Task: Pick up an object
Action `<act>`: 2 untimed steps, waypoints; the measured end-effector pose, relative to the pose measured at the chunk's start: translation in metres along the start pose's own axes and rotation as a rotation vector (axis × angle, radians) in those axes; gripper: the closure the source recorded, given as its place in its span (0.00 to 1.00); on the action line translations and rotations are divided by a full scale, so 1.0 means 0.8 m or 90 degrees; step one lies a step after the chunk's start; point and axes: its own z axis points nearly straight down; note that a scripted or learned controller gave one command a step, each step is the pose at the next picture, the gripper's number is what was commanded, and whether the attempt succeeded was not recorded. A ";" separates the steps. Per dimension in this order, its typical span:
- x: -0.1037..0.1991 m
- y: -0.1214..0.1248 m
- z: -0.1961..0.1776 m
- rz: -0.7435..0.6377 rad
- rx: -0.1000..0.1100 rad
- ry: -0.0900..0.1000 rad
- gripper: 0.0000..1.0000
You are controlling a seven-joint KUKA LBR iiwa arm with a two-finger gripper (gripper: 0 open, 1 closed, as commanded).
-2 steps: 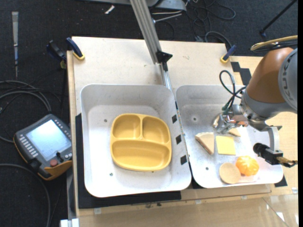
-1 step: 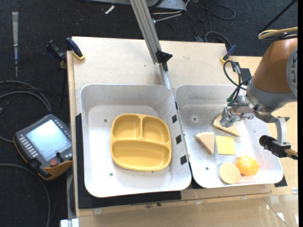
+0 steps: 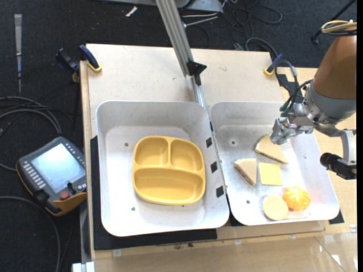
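Nearest, along the front rim of the right bin (image 3: pixel 326 177): a pale round disc (image 3: pixel 275 207) near the front edge, with an orange, rounded piece (image 3: pixel 296 198) touching it on the right, toward the front right corner.

A step farther in, mid-bin: a flat yellow square (image 3: pixel 270 174), like a cheese slice. Just beside it on the left, a tan wedge (image 3: pixel 246 169) with a white cut face, resembling bread.

Behind the yellow square, a second tan wedge (image 3: pixel 270 150), lying flat, its point aimed toward the far edge of the bin. The gripper (image 3: pixel 279 135) is low over that far point, touching it or nearly so. Jaw state: cannot tell; the metal tip reads as one dark and silver mass from this angle. No item seen between the fingers, so nothing counted as held.

Arm: grey body with orange section (image 3: pixel 339 58), coming in over the right rim of the right bin, cables looped at the wrist.

Left bin (image 3: pixel 108 152): a yellow divided plate (image 3: pixel 169 170), three compartments, sitting about centre, slightly toward the front.

The bins touch along their inner rims. Far side: a slanted metal pole (image 3: pixel 176 27) comes down to the far end of that seam. Bench (image 3: pixel 142 72) bare wood behind the bins, clamps at its far corners.
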 end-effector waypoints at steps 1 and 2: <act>0.059 0.026 0.005 -0.003 0.003 0.002 1.00; 0.128 0.030 0.018 -0.003 0.005 0.002 1.00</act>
